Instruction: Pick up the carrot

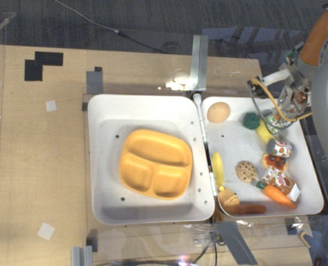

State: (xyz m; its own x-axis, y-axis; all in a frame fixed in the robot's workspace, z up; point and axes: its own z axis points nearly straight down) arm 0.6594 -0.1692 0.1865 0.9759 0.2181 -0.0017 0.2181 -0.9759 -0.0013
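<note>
Because the carrot (278,195) lay at lower right, touching a patterned packet (278,177), a descent risked snagging both; whether the gripper (288,101) was apart or together, I couldn't tell.

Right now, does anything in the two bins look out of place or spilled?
Nothing looks spilled or damaged. The yellow tray lies slightly askew in the left bin. In the right bin, the carrot lies crowded among other toy foods near the front right corner, partly against a small carton.
</note>
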